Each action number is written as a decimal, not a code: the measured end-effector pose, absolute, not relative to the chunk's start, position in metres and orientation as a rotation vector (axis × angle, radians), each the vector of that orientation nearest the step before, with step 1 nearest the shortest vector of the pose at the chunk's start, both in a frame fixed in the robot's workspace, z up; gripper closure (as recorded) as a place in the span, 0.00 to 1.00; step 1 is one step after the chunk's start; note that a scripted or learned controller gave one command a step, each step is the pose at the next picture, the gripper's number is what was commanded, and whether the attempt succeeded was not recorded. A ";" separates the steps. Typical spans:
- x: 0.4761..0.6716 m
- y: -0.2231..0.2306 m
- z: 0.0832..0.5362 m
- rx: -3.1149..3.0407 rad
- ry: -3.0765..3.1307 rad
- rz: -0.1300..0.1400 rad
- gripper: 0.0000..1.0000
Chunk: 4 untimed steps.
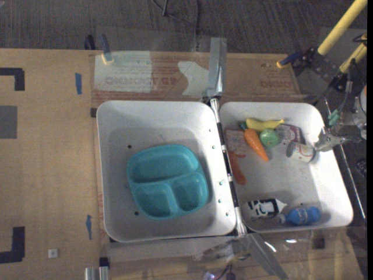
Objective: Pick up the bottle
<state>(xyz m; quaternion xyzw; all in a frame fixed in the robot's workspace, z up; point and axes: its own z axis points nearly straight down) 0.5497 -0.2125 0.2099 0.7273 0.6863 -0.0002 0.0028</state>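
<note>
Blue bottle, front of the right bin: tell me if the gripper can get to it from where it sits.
Probably yes. The bottle lies open from above; only the black-and-white carton crowds its cap end.

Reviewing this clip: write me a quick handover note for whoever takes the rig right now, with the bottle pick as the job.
Gripper: at the right bin's right rim, nothing seen between its fingers.
Bottle: blue, lying on its side near the right bin's front edge, beside a black-and-white carton; apart from the gripper.
Also there: carrot, banana, green ball, small can. Teal tray sits in the left bin.
Done: nothing yet. Left: reach, grasp, lift the bottle.
</note>
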 end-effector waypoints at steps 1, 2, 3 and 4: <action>0.551 -0.212 0.220 2.276 2.153 -0.001 1.00; 0.552 -0.212 0.231 2.271 2.152 -0.001 1.00; 0.575 -0.218 0.289 2.380 2.046 0.000 1.00; 0.576 -0.218 0.300 2.374 2.046 0.001 1.00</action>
